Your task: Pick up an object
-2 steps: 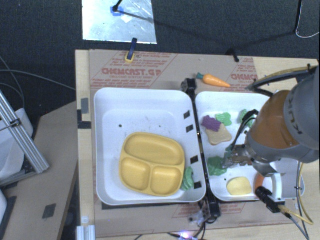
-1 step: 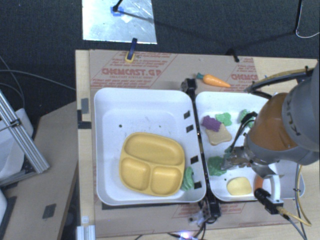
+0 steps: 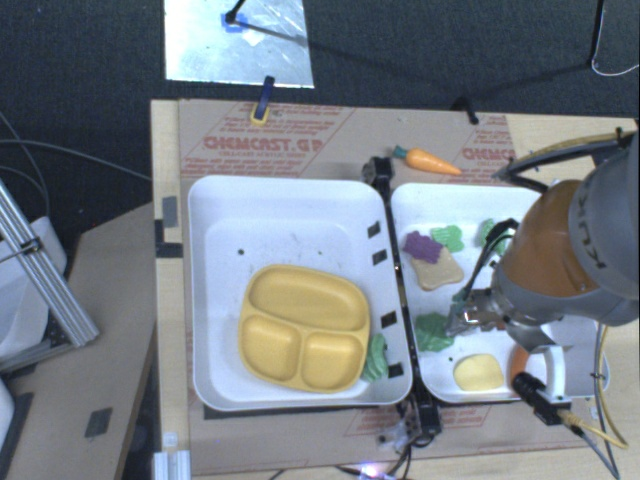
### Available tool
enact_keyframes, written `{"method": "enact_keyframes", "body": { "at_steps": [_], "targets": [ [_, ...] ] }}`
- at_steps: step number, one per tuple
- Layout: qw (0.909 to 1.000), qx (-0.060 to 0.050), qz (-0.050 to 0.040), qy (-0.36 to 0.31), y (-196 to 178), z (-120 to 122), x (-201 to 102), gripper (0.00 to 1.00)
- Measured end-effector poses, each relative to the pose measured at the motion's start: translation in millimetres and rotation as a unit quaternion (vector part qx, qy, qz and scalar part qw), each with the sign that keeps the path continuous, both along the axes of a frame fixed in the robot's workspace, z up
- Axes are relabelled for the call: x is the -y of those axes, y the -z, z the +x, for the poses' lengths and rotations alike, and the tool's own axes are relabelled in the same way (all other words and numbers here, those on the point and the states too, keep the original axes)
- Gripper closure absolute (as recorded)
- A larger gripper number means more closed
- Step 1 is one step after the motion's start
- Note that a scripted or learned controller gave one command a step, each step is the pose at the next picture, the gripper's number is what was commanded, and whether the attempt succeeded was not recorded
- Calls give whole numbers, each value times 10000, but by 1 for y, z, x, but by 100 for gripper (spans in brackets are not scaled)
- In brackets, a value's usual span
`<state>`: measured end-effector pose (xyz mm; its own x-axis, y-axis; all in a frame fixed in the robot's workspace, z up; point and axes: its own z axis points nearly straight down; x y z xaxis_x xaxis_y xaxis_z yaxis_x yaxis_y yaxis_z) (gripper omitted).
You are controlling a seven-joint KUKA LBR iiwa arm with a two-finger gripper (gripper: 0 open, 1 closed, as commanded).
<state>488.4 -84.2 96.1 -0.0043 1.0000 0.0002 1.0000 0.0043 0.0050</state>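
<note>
the gripper [image 3: 468,313] hangs low in the right bin [image 3: 440,203], near its left wall, just above a green leafy piece [image 3: 432,332]. i cannot tell its opening, or whether it has hold of anything. a yellow piece [image 3: 478,372] lies near the bin's front edge. risk: crowded toys; a close may nip only leaf edge and slip.

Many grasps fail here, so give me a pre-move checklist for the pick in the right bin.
1. Claw over right bin: ok.
2. Target near claw, the green leafy piece: ok.
3. Finger state: cannot tell.
4. Anything held already: cannot tell.
5. Neighbours crowding: yellow piece apart from the leaf; ok.
6. Yellow tray sits in left bin, away from the claw: ok.
</note>
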Motion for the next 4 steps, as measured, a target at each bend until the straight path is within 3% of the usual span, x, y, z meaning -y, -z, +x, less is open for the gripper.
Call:
{"method": "enact_keyframes", "body": {
  "at_steps": [1, 2, 4],
  "targets": [
    [10000, 7, 3, -13, -10, 1, 0, 100],
    [10000, -12, -5, 15, 12, -1, 0, 100],
    [10000, -13, -4, 15, 11, -1, -1, 100]
  ]
}}
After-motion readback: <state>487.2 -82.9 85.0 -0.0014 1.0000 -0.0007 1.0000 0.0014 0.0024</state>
